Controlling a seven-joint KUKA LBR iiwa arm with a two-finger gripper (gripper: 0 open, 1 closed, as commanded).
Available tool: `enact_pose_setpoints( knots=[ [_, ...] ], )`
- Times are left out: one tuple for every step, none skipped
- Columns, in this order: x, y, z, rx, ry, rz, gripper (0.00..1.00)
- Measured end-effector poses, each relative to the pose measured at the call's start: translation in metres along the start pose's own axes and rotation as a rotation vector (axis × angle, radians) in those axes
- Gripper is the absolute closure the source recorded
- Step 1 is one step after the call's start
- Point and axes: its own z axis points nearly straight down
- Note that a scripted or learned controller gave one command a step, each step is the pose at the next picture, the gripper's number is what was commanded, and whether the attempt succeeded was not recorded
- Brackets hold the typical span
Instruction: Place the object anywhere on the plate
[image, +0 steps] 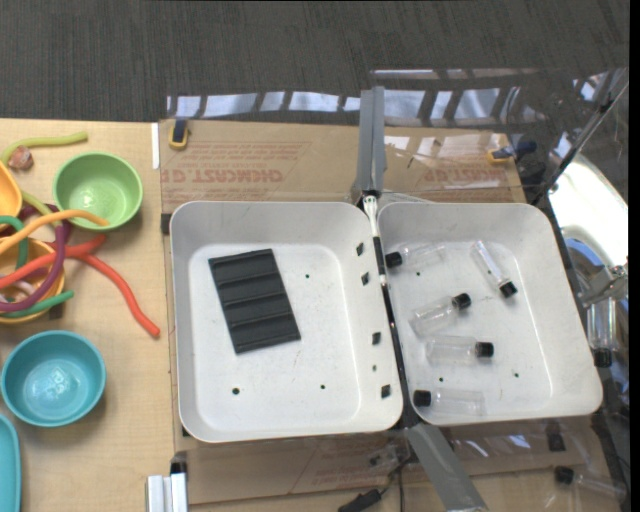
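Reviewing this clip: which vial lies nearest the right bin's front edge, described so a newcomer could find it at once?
Start at the right-hand shallow white bin, which holds five clear plastic vials with black caps. Look to its front left corner, beside the divider between the bins: the clear vial there lies almost level, black cap pointing left. It alone sits below the others, nearest the front rim.

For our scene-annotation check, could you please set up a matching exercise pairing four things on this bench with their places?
Things:
1. black ridged plate
2. clear vials with black caps
3. green bowl
4. teal bowl

Places:
A. on the wooden table, at the view's upper left
B. in the right bin
C. on the wooden table, at the view's lower left
D. in the left bin

Pairs: 1-D, 2-B, 3-A, 4-C
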Motion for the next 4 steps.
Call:
enact_pose_setpoints(
  knots=[
    [0.089, 0.018, 0.127, 0.001, 0.002, 0.051, 1.0],
    [0.001, 0.0, 0.078, -0.001, 0.0, 0.099, 1.0],
    [0.086, 0.017, 0.204, 0.001, 0.002, 0.032, 1.0],
    [0.017, 0.006, 0.142, 0.0, 0.0, 0.284, 1.0]
  ],
)
